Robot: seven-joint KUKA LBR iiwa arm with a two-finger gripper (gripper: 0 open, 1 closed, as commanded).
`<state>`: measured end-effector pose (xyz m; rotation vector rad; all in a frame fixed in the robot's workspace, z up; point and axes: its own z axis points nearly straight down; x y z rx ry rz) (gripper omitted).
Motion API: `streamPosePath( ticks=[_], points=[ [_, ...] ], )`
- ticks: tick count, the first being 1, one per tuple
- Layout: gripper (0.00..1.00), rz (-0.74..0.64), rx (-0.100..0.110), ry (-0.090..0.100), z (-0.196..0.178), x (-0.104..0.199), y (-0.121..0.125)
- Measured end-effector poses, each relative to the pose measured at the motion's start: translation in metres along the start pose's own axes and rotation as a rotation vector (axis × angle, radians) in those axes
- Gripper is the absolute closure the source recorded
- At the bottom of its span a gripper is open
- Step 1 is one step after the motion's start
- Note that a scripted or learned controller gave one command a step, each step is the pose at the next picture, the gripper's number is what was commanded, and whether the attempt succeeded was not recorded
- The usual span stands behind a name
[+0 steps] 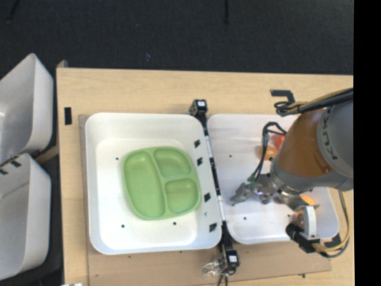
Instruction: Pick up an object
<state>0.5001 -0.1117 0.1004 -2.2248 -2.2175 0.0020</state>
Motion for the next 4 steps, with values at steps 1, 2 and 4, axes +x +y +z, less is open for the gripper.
streamPosePath(
  ticks=[1,2,4],
  points=[
    [1.00,0.008,-0.003,0.000,-0.010,-0.001,0.001],
    [1.00,0.000,-0.002,0.000,-0.051,0.000,-0.002],
    [1.00,-0.006,-0.006,-0.001,-0.145,0.002,-0.004]
  ],
)
